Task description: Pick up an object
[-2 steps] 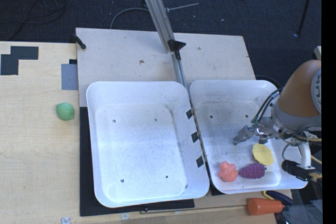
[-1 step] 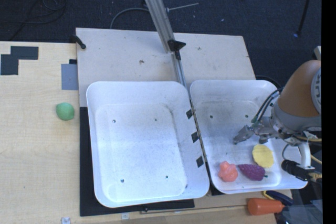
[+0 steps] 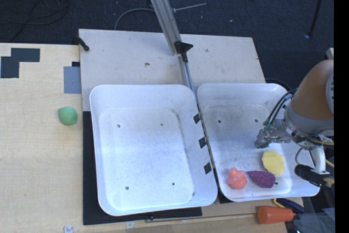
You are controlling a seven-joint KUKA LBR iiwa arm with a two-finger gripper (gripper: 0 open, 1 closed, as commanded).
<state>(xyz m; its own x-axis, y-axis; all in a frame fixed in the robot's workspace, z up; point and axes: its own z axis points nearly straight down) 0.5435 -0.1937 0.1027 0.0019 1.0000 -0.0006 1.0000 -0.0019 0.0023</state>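
Observation:
Three small objects lie in the right bin [image 3: 240, 96] near its front edge: a yellow lump [image 3: 273, 161], a purple bumpy piece [image 3: 262, 178] and a pink-orange figure [image 3: 236, 178]. My gripper [image 3: 263, 139] hangs low over the right bin's right side, just above and left of the yellow lump. The grey wrist and orange band [image 3: 314, 90] rise behind it to the right. Nothing shows between the fingers.
The left bin [image 3: 143, 147] sits beside the right one, with black clips along their shared wall. A green ball [image 3: 67, 115] lies on the wooden bench at far left. An orange tool [image 3: 275, 214] rests below the right bin. A metal rail [image 3: 166, 13] slants up behind the bins.

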